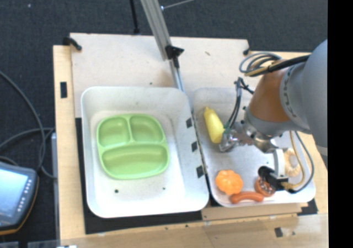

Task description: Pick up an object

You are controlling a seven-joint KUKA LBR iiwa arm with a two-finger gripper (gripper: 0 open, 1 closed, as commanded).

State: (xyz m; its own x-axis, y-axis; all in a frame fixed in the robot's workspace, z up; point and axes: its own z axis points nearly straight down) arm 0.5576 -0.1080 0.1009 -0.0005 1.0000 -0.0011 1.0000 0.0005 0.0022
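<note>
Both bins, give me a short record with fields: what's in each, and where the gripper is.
left bin: green divided plate, lying flat
right bin: yellow banana, round orange fruit, reddish stick along the near edge
gripper: low in the right bin, at the banana's near end
grasp: cannot tell

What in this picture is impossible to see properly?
In the camera view:
- The right bin: its right side is covered by the arm.
- Whether the tool touches the yellow fruit: too blurred to tell.
- The screen device: cut off by the left edge.
</note>
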